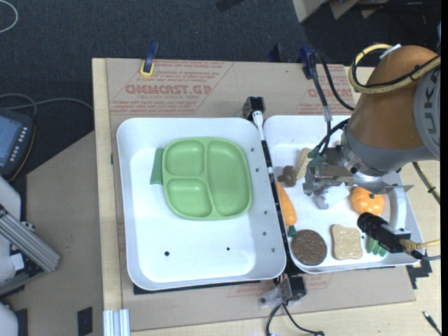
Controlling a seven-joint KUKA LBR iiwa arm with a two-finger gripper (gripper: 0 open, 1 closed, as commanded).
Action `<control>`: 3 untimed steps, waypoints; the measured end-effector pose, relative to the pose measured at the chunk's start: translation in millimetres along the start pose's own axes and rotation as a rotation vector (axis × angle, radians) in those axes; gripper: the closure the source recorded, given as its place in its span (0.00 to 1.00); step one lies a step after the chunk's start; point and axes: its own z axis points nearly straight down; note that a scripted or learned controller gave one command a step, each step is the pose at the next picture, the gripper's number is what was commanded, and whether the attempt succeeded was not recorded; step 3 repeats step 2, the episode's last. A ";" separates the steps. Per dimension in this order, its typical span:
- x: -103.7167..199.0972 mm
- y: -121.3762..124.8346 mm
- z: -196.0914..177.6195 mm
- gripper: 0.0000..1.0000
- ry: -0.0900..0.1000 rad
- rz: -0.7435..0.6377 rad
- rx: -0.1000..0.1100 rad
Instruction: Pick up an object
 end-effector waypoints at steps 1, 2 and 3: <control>-1.3 6.6 20.0 1.00 0.000 0.000 0.002; -5.0 12.7 5.4 1.00 -0.001 -0.001 -0.005; -5.0 12.7 5.4 1.00 -0.001 -0.001 -0.005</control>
